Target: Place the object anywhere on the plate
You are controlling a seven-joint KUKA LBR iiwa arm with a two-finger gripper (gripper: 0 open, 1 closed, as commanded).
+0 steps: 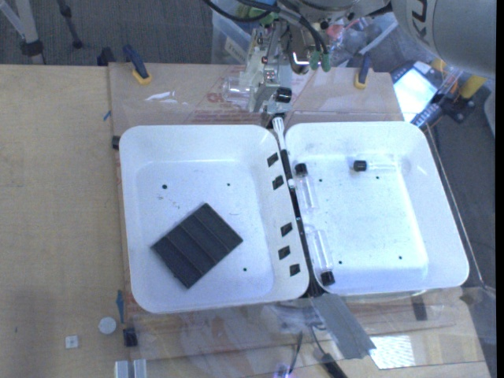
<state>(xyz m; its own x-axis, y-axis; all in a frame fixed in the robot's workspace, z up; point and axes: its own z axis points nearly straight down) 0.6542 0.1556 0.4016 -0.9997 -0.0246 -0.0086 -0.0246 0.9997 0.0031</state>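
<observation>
A dark grey ribbed plate point(197, 244) lies flat and turned at an angle in the lower middle of the left bin point(142, 211). The object, a small black piece point(360, 165), rests on the floor of the right bin point(417, 235) near its back. My gripper point(268, 93) hangs over the bench just behind the bins, above the back end of the divider between them. It is well away from both the small black piece and the plate, with nothing seen in it.
Two clear tubes with black caps point(305, 189) point(321, 250) lie along the right bin's left wall. Black clips point(277, 183) line the divider. Blue clamps point(135, 63) and clear plastic sit on the bench behind the bins. The arm's body point(441, 14) looms at the top right.
</observation>
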